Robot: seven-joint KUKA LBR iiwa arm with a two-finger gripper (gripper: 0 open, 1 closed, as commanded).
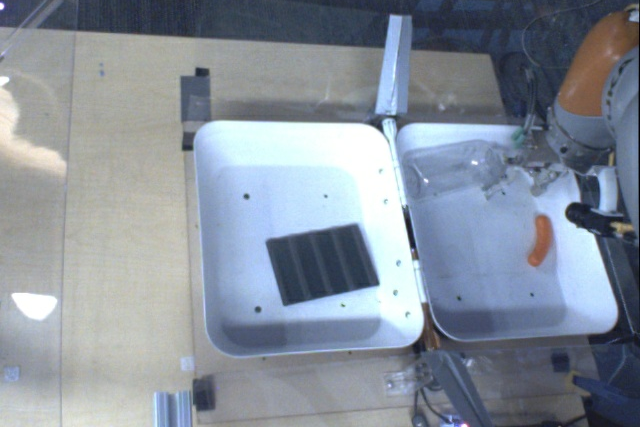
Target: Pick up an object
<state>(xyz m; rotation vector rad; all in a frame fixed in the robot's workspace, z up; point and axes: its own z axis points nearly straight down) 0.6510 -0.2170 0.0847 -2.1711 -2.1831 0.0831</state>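
Observation:
A small orange sausage-shaped object lies in the right bin, towards its right side. A clear, crumpled plastic item rests in that bin's far left corner. A dark ribbed rectangular pad lies flat in the left bin. My gripper reaches in from the right over the far part of the right bin. It sits right at the right end of the clear plastic item and above the orange object. Whether it touches the plastic is unclear.
The grey arm with its orange band fills the right edge above the right bin. A grey upright post stands behind the seam between the bins. A black cable end hangs near the bin's right wall.

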